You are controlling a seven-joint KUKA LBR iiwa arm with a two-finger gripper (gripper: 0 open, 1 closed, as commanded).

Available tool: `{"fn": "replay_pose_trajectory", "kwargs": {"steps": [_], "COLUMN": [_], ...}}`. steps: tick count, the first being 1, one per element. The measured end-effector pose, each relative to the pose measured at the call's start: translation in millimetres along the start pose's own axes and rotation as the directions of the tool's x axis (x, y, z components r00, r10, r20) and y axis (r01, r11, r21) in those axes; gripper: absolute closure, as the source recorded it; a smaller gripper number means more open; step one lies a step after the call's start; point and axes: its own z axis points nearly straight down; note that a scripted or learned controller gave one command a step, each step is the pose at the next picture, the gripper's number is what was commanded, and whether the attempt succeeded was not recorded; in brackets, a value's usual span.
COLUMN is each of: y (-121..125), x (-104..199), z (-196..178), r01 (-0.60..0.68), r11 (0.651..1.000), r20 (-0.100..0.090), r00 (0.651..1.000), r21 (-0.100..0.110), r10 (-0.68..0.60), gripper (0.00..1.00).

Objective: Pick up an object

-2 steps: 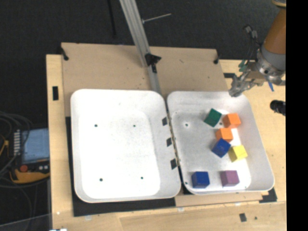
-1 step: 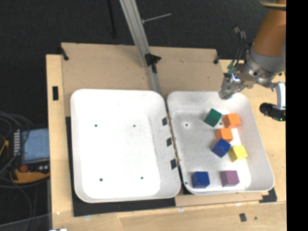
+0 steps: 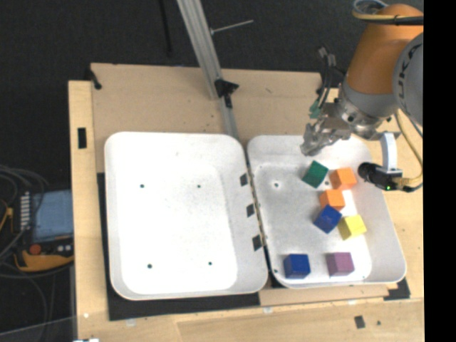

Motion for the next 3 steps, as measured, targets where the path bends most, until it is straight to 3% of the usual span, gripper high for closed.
{"fn": "replay_pose_trajectory", "kwargs": {"steps": [3], "y": [-49], "x": [144], "z": [-23], "r01": [0.002], "r11": [1.0], "r20": [-0.002], "r00": [1.0], "r21": [-0.001], "r10": [-0.002], "gripper": [1.0]}}
